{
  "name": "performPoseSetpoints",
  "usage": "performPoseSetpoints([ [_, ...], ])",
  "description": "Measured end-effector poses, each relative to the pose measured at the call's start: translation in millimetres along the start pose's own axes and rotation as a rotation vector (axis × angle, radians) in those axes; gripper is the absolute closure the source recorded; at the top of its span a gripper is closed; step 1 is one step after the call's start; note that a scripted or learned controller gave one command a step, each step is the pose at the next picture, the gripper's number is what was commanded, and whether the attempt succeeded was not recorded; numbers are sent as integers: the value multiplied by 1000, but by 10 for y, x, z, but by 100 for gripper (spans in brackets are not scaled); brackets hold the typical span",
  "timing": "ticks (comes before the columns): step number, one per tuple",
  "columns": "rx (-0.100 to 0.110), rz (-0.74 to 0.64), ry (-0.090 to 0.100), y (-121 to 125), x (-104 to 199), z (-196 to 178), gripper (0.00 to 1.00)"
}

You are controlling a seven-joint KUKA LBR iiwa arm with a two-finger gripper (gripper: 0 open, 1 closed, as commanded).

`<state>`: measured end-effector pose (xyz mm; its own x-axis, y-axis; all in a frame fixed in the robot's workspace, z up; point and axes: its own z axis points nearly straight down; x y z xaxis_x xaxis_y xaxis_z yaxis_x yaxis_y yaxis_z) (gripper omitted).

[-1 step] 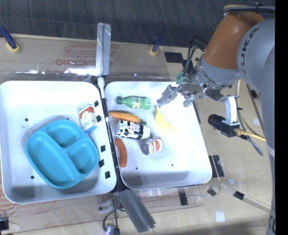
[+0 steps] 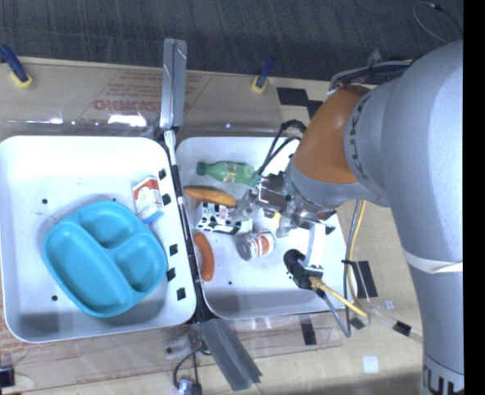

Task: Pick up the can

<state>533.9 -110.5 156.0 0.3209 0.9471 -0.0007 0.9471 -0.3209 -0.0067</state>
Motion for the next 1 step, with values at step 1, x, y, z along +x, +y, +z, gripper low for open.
performPoseSetpoints([
  [1,-2,44,1,-225,-544,655,0],
])
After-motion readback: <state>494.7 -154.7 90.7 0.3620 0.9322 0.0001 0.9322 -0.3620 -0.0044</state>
